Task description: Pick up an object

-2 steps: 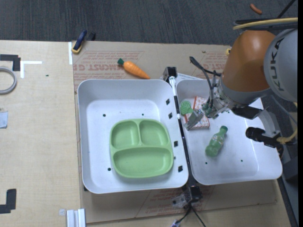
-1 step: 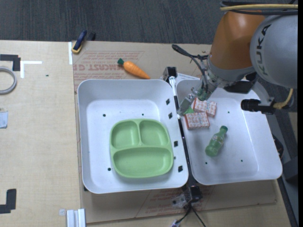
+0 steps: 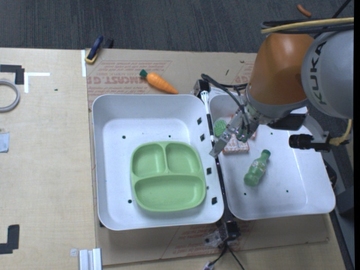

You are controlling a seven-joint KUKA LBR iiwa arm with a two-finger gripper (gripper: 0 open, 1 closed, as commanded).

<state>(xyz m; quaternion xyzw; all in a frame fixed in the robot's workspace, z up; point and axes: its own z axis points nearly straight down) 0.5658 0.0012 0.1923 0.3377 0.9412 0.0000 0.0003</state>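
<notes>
Gripper (image 3: 229, 135) was down at the inner wall of the right bin (image 3: 292, 204), close to the seam with the left bin (image 3: 107, 167). The view did not show whether it was open or closed, nor whether anything sat between its tips; I could not tell. Directly beside it, on the arm side, lay a flat pink-and-white packet (image 3: 237, 145), and just above it a small green item (image 3: 219, 127) against the bin wall. Judgement: the program was trying for one of these two, most likely the packet, since the tool was lowered right at its edge. A green bottle (image 3: 256, 169) lay on its side further out from the gripper, toward the bin's middle, apart from it and untouched. It probably rested tilted because it had rolled on the flat floor.

Across the seam from the gripper, a green divided plate (image 3: 167, 176) sat flat in the left bin, well apart. Beyond both bins, past the gripper, a toy carrot (image 3: 160, 82) lay on the cardboard sheet (image 3: 124, 72) under the bins.

Bench top (image 3: 45, 162) was pale wood with black tape marks (image 3: 12, 238) and a roll of tape (image 3: 7, 94) at the far side from the arm. Dark carpet (image 3: 140, 10) lay beyond.
</notes>
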